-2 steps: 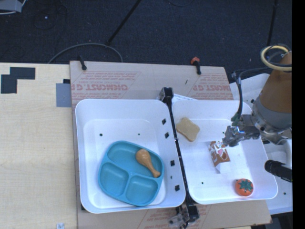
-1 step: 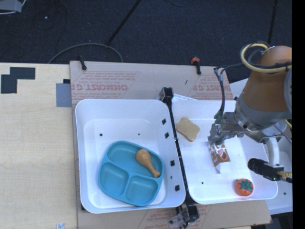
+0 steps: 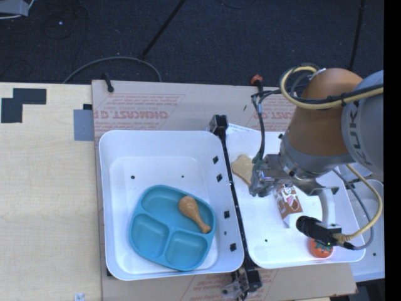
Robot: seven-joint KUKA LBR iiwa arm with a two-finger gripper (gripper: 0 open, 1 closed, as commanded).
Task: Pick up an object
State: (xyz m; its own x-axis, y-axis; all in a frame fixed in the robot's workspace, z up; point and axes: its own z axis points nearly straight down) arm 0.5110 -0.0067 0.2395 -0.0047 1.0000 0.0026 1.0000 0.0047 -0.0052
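Camera view, looking down at a slant: you see two shallow white bins side by side on a cardboard sheet (image 3: 156,105) laid over a pale wooden bench (image 3: 44,187). The left bin (image 3: 113,168) holds a blue divided plate (image 3: 156,237) near its front edge, with a tan toy drumstick (image 3: 195,212) lying across the plate's upper right compartment. The right bin (image 3: 269,246) holds a beige wedge-shaped piece (image 3: 242,167) near its left wall, a red and white packet (image 3: 288,205) toward the middle, and a small orange ball (image 3: 321,249) at its front right corner.

The grey and orange arm (image 3: 326,118) reaches over the right bin; its gripper (image 3: 263,184) hangs just beside the beige piece, and you cannot tell from here how its jaws stand.

The beige piece looks light and rigid; you would likely take it across its narrow sides. The packet seems soft and slick, liable to slip. The bin floor is smooth white plastic. Beyond the bench, dark carpet (image 3: 188,30) carries loose black cables.
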